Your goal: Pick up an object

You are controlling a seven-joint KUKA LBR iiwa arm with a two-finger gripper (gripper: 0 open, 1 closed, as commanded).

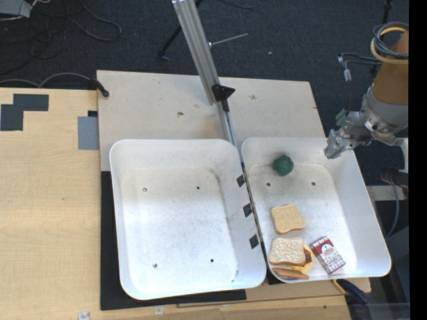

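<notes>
The right bin (360, 199) holds a dark green ball (283, 165) near its far end, a slice of toast (287, 218) in the middle, a sandwich (289, 257) at the near edge and a small red and white box (328, 254) beside the sandwich. My gripper (335, 143) hangs over the far right rim of this bin, to the right of the green ball and apart from it. Nothing shows between its fingers.
The left bin (133, 179) lies beside the right one, with black clips (244, 209) along the shared rim. A slanted aluminium post (200, 49) rises behind the bins. A wooden bench top (47, 199) spreads to the left.
</notes>
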